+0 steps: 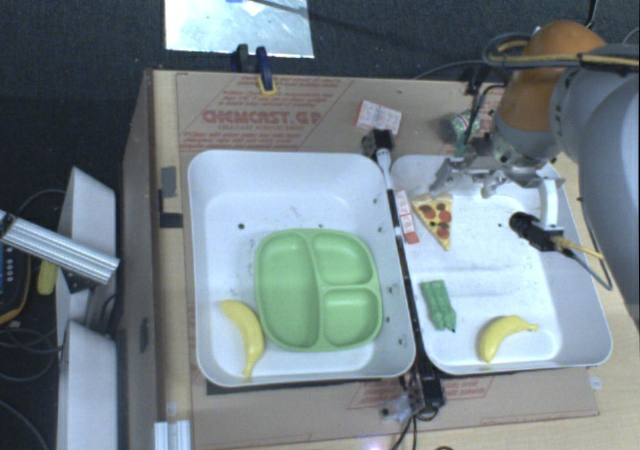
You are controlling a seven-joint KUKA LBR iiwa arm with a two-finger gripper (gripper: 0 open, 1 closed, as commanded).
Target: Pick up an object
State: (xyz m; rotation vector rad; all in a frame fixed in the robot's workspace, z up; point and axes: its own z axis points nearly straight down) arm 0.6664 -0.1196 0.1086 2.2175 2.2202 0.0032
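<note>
I read the pizza slice [436,218] as the likeliest target, since it lies in the right bin [590,328] at about ten o'clock of that bin's floor, just beside the divider between the two bins and nearest the tool. It looks like a toy: thin, flat, light and probably stiff plastic, so I judge it hard to pinch from above; the crust edge at its twelve o'clock end seems the best place to take hold, closing across the narrow width. The gripper [470,178] hangs over the bin's far rim, at about one o'clock from the slice and apart from it, with nothing between its fingers; whether it is spread or closed I cannot tell from this angle. The arm [600,128] comes in from three o'clock, its orange band [560,43] above the wrist, the wrist bent down toward the bin's back corner. Other candidates sit toward six o'clock in the same bin: a green block [438,304], small and ridged, likely rigid and easy to clamp across its short sides, and a yellow banana [503,336] at five o'clock, curved and smooth, which I expect could roll or slip unless taken at mid-body. The left bin [215,198] holds a green divided plate [318,288] and a second banana [245,336] at its seven o'clock, well apart from the tool.
</note>
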